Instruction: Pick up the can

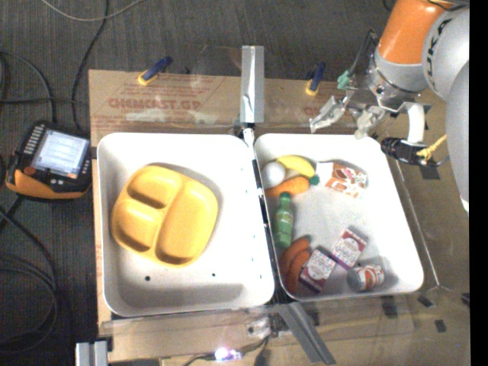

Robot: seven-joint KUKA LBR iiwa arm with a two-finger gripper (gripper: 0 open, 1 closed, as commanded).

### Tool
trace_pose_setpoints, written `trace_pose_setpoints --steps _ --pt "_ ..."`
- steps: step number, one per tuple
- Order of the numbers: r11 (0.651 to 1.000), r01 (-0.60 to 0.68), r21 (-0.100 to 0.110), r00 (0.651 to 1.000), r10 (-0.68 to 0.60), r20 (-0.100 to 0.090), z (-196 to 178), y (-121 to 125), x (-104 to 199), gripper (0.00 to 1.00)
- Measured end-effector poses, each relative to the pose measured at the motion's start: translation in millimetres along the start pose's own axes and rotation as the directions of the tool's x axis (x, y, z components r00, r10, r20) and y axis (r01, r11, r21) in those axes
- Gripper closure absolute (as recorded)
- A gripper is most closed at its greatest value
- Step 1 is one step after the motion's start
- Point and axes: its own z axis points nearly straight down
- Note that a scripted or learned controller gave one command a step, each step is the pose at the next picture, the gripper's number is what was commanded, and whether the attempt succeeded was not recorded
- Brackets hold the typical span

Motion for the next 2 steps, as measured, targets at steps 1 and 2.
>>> trace_pose_setpoints --steps 1,2 --pt "0.993 -0.116 -0.014 0.993 0.116 -0.001 117 -31 -46 0.00" --pt "0.991 -0.126 -0.041 0.992 0.126 0.000 130 -33 -77 0.00"
